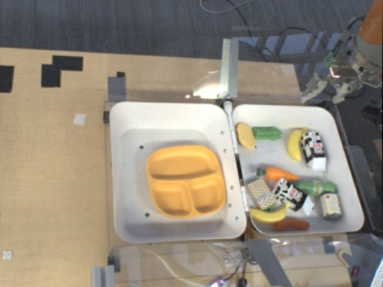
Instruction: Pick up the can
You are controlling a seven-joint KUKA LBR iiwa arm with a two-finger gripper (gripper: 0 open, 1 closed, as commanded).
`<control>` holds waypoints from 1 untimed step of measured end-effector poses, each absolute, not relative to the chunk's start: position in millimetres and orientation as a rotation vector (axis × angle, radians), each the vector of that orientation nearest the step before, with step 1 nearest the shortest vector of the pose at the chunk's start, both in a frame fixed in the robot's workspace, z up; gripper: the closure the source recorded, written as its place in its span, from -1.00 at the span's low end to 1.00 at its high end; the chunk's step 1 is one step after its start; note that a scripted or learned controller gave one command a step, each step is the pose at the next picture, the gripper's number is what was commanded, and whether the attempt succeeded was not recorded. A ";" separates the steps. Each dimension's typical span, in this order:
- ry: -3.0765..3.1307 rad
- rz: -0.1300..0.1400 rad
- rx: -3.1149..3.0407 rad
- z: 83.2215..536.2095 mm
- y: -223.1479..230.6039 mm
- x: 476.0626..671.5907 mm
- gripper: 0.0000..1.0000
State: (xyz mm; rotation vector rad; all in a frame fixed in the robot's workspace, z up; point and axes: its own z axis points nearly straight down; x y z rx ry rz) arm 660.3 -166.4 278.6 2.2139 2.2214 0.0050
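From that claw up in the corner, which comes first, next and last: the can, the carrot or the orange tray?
Measured from the gripper, above the right bin's far corner:
1. The carrot, mid right bin, and the can, by that bin's near right edge, look too close to call in the camera view.
2. The orange tray, in the left bin, is plainly farthest.

Grey arm at the upper right of the frame, an orange band above the wrist. Pale, silvery gripper below it, with a small reddish-white glint and dark cabling alongside.
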 end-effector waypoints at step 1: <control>2.207 0.008 2.223 438.9 -204.9 669.5 -1.00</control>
